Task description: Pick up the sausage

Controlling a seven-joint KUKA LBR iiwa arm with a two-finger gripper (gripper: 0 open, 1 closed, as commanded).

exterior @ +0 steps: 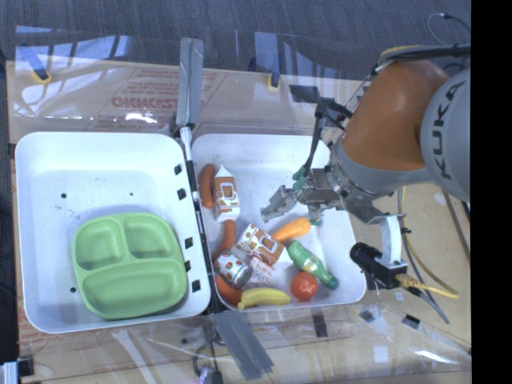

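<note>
A reddish-brown sausage (207, 185) lies at the left wall of the right bin (264, 150), beside a small carton (226, 198). A second sausage-like piece (229, 234) lies just below the carton. My gripper (274, 204) hovers over the middle of the right bin, to the right of both sausages and above the carrot (292, 230). It looks open, and I see nothing between its fingers.
The front of the right bin holds a snack box (260, 246), a can (234, 269), a green bottle (312, 264), a tomato (304, 286) and a banana (264, 298). A green divided plate (132, 266) sits in the left bin (48, 166).
</note>
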